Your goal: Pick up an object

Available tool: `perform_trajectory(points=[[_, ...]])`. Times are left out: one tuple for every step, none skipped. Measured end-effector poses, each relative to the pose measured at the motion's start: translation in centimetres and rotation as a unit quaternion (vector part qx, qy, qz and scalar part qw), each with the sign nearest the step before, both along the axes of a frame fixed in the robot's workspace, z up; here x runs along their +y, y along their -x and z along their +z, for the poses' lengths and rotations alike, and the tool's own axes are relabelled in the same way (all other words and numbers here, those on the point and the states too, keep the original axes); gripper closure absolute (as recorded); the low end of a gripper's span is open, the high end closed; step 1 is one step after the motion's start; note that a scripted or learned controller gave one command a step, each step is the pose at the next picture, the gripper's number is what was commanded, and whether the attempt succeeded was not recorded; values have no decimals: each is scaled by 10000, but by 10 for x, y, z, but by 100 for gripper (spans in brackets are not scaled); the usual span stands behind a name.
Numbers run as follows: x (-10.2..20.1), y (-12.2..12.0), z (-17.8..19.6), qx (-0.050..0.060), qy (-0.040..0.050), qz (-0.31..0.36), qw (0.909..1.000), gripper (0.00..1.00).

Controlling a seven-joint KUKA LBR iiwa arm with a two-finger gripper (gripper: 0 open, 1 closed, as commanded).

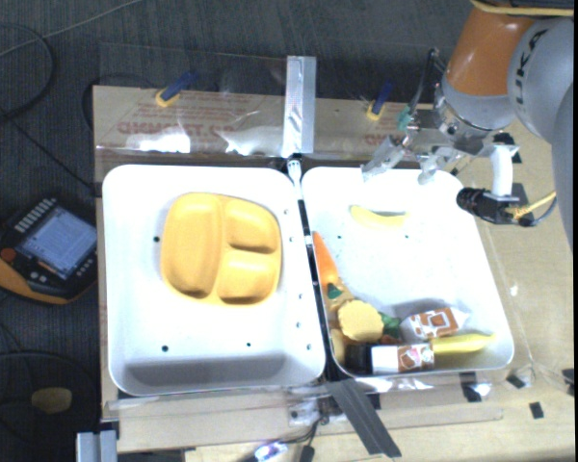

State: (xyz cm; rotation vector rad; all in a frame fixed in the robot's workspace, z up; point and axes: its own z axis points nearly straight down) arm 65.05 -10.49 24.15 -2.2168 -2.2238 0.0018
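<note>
Taking the divider [299,104] between the two bins as the marker: left of it, the left bin [135,354] holds a yellow sectioned tray [220,247], lying flat in the middle. Right of the divider, the right bin [472,258] has a pale yellow banana-like piece [378,214] near its far edge, an orange carrot [324,258] lying along the wall beside the divider, and a cluster at the near edge: a yellow lumpy piece [358,320], a small carton [433,323], a dark bottle [400,358] and a yellow stick [467,344]. Further right, the end effector [411,157] hangs above the far rim of that bin, its fingers spread apart with nothing between them. I'd say it is at the approach stage, no pick yet. The next move probably calls for descending onto one piece, the banana-like one being nearest, and closing squarely on it.
</note>
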Motion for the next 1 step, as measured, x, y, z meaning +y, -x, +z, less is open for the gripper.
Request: perform_trajectory(points=[[4,-17,-71,8,10,897,9960,0]])
